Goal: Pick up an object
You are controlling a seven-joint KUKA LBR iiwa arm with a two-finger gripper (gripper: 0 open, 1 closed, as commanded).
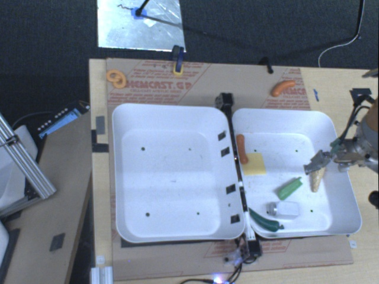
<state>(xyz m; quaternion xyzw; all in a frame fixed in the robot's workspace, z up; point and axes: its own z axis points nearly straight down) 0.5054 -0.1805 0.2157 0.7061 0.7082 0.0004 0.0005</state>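
Observation:
The right bin [331, 129] holds several small things. An orange stick [241, 148] lies by its left wall with a yellow square block [255, 164] beside it. A light green piece [289, 188] lies in the middle, a pale grey piece [283, 209] nearer the front, and a dark green curved piece [265, 220] at the front left corner. My gripper [316, 163] reaches in from the right, low over the bin's right side. A tan cone-shaped piece [315, 181] lies just below its tip, close to it or touching it.
The left bin [127, 123] stands beside the right one, with a black hinge strip [232, 170] between them. On the cardboard behind lie an orange ring [116, 78], a yellow and blue clamp [177, 61] and an orange sausage shape [283, 88].

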